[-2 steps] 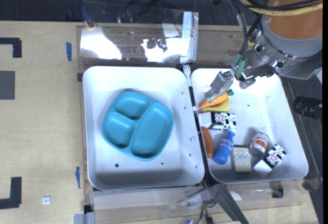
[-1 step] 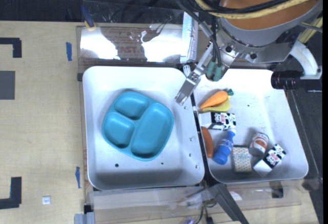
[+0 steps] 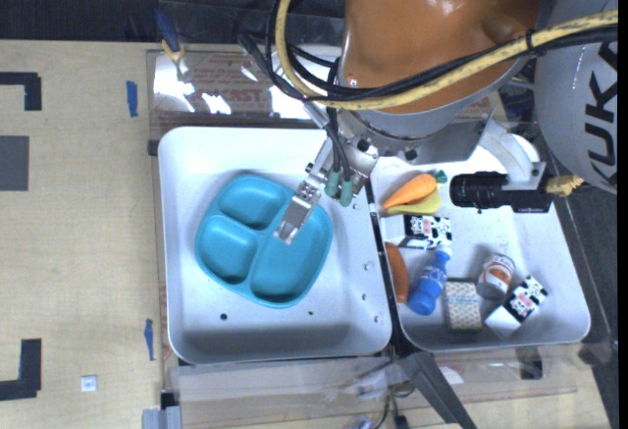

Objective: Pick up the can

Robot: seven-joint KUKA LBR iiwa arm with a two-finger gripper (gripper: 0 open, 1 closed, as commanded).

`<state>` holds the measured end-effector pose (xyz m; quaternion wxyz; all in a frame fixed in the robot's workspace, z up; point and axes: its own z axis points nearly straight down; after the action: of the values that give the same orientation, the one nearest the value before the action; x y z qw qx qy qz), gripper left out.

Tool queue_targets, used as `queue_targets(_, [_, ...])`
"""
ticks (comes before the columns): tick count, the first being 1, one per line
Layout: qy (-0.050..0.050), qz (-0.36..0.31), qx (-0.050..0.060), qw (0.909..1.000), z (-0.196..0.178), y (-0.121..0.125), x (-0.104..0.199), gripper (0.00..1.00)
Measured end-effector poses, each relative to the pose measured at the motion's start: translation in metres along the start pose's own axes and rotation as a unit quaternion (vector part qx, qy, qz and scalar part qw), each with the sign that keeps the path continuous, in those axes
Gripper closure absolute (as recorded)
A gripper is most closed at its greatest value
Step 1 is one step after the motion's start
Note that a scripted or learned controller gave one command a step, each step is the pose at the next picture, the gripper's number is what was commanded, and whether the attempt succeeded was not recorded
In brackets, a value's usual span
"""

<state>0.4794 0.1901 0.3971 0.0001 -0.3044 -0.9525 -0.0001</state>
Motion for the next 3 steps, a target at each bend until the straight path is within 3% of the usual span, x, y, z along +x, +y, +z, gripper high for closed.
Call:
queue_targets(1, [-0.002, -0.067, -0.002, 0.9978, -0.039, 0.087, -0.062, 0.0])
queue_targets(2, [-0.004, -0.066, -0.006, 0.9978, -0.051, 0.088, -0.063, 1.0])
queue_targets(3, [-0.001, -0.285, -0.001, 0.9584, -0.039, 0.044, -0.001, 1.0])
